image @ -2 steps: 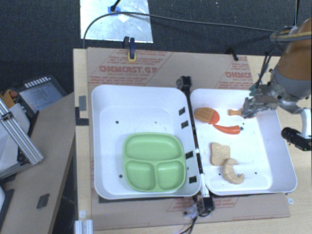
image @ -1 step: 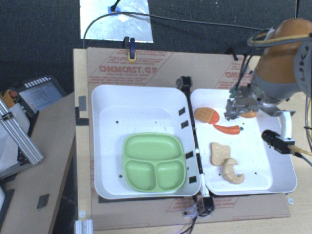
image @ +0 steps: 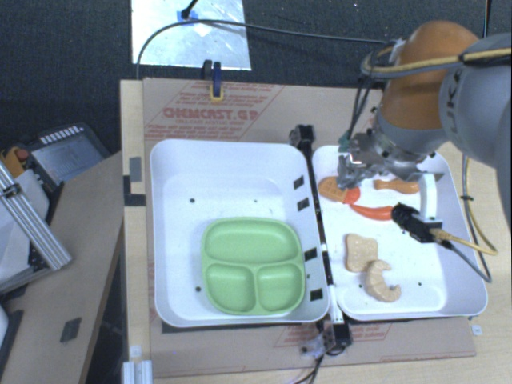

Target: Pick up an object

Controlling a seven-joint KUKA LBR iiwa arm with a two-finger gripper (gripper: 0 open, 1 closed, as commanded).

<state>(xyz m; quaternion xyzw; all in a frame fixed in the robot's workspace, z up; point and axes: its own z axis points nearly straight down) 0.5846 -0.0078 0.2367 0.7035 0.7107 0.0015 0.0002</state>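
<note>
I saw the left bin (image: 172,214) held a green tray (image: 252,264); the right bin (image: 448,278) held an orange piece (image: 330,188), red strip (image: 373,211) and tan chunk (image: 360,250). I couldn't tell whether the gripper (image: 350,176) was clenched or released.

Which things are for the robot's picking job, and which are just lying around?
Job: gripper, round orange piece, long orange piece, red strip, tan slice, curled pastry, green divided plate.
Lying about: clamp, foil sheet, grey device, metal rail.

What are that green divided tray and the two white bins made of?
The green tray looks like moulded plastic: one even colour, soft sheen, rounded compartment walls. The white bins seem thin formed plastic too, smooth with rounded corners, though painted metal can't be ruled out.
</note>
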